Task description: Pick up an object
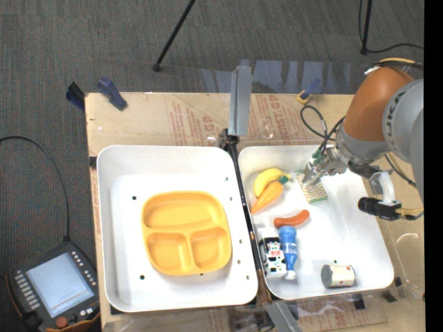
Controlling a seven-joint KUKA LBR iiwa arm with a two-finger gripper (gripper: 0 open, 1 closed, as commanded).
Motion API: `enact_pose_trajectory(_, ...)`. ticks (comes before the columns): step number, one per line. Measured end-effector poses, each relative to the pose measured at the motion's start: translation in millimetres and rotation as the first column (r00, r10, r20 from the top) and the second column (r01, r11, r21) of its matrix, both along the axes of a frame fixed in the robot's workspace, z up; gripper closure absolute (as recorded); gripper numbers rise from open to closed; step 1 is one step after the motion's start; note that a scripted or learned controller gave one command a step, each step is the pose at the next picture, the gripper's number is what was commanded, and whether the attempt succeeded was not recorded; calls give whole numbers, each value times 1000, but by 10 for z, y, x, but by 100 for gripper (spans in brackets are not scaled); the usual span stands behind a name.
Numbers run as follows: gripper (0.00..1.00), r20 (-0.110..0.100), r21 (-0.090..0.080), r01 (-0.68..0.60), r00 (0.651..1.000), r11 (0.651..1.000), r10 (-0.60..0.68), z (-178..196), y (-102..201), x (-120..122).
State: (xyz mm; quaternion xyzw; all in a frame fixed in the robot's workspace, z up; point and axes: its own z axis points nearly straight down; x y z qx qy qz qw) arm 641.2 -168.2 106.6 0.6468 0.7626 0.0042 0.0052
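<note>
Over the right shallow white bin [360, 244], the tool [313, 173] hangs just above a small speckled card [316, 194]; whether it is apart or together cannot be told. Nearby lie a yellow plastic banana [266, 180], orange carrot [268, 196], red sausage [291, 218], blue bottle [288, 249] and grey cylinder [338, 275]. The left white bin [118, 178] holds a yellow divided tray [186, 230]. Both sit on a brown desk [166, 113] over grey carpet [83, 33]. The grey arm [381, 116] bends in from the right.

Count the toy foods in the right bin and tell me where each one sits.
3. A banana by the bin's left wall, a carrot touching it just below, and a sausage lower, mid-bin. The hand may hide more.
</note>
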Motion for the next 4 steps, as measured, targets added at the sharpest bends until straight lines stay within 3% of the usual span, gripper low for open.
enact_pose_trajectory(1, 0, 0, 0, 0, 1000, 1000, 0, -1, 0, -1)
enact_pose_trajectory(2, 0, -13, 6, 1, 1000, 1000, -1, -187, -396, 48)
enact_pose_trajectory(3, 100, -13, 2, -2, 1000, 1000, 2, -88, -403, 50)
enact_pose_trajectory(4, 100, -13, 1, -124, 992, 992, 124, 831, 573, 38)
